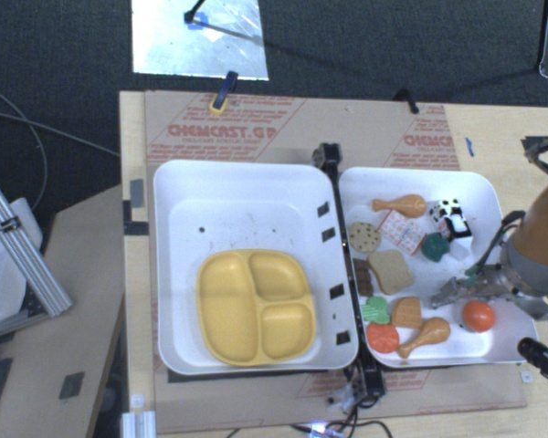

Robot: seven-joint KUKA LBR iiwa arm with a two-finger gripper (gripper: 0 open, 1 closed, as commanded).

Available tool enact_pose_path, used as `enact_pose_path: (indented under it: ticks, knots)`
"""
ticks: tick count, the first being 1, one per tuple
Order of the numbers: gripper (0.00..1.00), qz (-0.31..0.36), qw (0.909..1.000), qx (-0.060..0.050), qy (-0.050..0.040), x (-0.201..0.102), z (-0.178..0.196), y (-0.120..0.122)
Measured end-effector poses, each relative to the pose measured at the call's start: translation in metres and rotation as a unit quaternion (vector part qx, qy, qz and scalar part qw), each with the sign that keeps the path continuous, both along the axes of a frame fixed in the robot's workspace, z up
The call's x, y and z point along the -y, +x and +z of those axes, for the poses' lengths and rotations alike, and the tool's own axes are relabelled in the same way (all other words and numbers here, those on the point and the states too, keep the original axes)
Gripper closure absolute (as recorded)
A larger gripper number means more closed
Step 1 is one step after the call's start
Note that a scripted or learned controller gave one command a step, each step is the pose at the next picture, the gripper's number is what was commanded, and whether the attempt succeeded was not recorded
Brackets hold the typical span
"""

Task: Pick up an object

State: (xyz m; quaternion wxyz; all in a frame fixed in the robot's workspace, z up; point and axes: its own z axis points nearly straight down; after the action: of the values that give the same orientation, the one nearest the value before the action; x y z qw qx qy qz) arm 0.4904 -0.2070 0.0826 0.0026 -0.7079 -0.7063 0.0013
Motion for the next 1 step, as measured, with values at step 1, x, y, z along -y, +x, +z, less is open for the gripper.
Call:
enact_pose_path:
  ticks: [1]
  knots:
    - [1.00, 0.001, 1.0000, 0.005, -0.0016, -0.0002, 0.0127, 0.0048]
